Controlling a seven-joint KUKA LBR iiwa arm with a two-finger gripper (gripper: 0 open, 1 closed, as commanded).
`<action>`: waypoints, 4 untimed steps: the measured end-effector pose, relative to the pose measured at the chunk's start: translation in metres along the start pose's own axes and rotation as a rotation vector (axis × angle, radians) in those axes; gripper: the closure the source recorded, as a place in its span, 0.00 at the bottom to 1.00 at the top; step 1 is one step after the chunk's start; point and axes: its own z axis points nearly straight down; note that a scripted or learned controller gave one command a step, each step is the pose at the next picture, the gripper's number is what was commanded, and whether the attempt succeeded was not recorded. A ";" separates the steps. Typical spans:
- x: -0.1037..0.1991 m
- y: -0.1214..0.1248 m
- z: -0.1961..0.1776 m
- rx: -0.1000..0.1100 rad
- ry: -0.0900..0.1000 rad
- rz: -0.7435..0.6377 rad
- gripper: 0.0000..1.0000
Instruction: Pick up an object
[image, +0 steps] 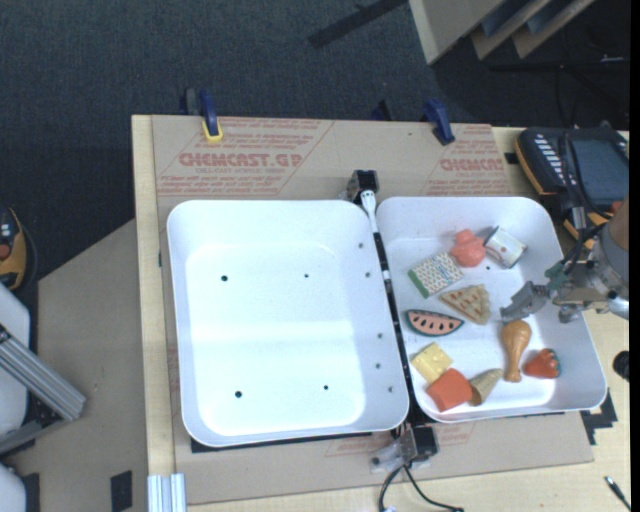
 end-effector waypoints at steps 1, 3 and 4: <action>0.010 -0.006 0.116 0.007 0.003 -0.001 0.00; 0.026 0.146 0.128 0.011 0.003 -0.015 0.00; -0.016 0.175 0.132 0.037 0.008 0.006 0.00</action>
